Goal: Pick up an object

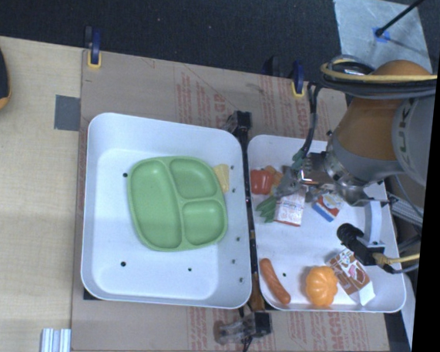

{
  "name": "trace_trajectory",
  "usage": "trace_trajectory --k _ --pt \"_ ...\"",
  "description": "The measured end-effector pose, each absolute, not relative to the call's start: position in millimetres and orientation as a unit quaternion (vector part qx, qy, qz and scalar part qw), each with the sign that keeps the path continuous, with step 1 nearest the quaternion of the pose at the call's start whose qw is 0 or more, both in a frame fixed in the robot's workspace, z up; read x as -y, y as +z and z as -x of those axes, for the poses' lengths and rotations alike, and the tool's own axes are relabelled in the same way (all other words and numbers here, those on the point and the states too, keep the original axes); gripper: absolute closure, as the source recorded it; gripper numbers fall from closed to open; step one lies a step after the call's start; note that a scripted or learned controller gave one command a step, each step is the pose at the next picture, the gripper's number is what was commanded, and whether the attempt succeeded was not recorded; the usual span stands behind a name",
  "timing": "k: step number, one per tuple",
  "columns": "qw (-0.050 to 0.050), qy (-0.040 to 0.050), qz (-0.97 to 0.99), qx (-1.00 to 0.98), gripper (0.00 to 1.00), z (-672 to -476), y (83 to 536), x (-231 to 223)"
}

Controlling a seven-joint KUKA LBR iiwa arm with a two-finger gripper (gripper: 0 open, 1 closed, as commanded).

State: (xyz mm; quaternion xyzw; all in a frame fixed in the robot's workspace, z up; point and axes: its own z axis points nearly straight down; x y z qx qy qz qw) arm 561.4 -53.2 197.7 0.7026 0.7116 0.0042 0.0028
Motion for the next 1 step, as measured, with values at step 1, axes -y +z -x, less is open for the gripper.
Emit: trace_trajectory --k 1 --pt "-0.001 0.0010 -0.703 -0.711 1.00 -553.9 229.9 -8.8"
